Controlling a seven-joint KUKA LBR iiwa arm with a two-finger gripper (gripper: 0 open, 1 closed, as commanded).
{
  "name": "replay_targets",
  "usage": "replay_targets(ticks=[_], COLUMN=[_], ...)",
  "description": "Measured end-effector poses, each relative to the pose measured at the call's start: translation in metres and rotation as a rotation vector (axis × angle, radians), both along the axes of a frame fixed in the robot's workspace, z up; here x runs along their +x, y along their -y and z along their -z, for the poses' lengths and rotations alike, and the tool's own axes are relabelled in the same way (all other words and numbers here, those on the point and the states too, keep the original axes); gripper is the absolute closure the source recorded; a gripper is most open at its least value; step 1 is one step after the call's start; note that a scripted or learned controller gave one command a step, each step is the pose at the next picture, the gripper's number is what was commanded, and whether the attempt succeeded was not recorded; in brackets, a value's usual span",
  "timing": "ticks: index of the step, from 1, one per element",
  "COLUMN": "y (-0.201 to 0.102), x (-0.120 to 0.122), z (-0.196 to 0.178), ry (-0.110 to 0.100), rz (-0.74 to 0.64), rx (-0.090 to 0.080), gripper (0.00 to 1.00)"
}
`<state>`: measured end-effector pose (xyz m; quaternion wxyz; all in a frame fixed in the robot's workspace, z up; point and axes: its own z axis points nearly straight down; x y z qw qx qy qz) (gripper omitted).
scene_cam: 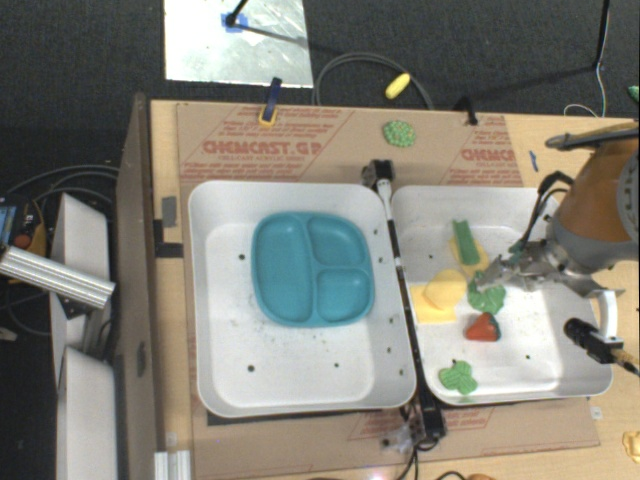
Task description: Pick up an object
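Two white bins sit side by side on my counter (300, 138), which is covered with printed cardboard. I see a blue divided plate (312, 269) lying flat in the left bin (230, 368), near its middle. The right bin (540, 363) carries the small toys: a green stick (465, 241) lying toward the back, a yellow piece (440, 296) close to the divider, a red piece (482, 328) just in front of it to the right, and a green leafy piece (458, 377) at the front edge. Another green leafy piece (488, 297) lies between the yellow and the red ones.

From the right my arm (600, 218) reaches in over the right bin, and the pincer (502, 274) is low, right at that middle leafy piece, apparently touching it. At this angle I cannot tell how far the pincer is parted, nor whether it has hold of anything. Behind the bins, on the cardboard, rest a small green knobby thing (399, 133) and a blue-and-yellow clip (271, 103).
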<state>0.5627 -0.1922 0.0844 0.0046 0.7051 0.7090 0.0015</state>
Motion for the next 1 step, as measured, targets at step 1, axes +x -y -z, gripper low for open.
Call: replay_targets(ticks=[1], y=[-0.0326], x=[-0.0483], z=[0.0006], ry=[-0.012], rz=[0.004], rx=[0.006], gripper=[0.0])
